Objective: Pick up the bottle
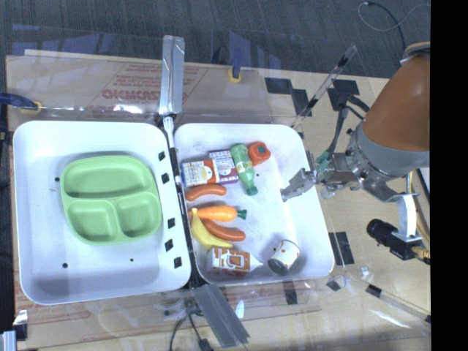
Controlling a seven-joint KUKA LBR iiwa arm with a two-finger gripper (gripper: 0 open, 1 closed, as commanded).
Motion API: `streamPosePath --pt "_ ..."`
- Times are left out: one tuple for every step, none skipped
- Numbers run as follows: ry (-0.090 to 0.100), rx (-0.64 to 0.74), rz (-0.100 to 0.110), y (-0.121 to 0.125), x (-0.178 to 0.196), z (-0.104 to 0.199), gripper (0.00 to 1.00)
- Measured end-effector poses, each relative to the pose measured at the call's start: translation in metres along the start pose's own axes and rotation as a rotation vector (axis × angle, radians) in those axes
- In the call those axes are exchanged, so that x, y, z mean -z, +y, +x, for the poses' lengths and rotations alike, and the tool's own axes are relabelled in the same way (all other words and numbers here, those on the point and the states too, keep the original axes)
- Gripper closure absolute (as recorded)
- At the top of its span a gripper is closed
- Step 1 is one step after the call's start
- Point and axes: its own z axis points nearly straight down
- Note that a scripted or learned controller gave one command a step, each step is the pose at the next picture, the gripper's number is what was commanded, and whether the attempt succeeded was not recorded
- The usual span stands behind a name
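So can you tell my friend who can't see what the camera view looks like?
A grey and orange robot arm's gripper hovers at the right edge of the right white bin, near a green bottle lying among toy food: a carrot, banana, tomato and juice cartons. The left bin holds a green divided tray.

Dark grey carpet (110,9) beyond a cardboard-topped bench (95,79).
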Motion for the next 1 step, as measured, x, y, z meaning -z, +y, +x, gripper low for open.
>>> streamPosePath --pt "0.000 -0.051 0.002 0.0470 -0.0820 0.0451 0.00"
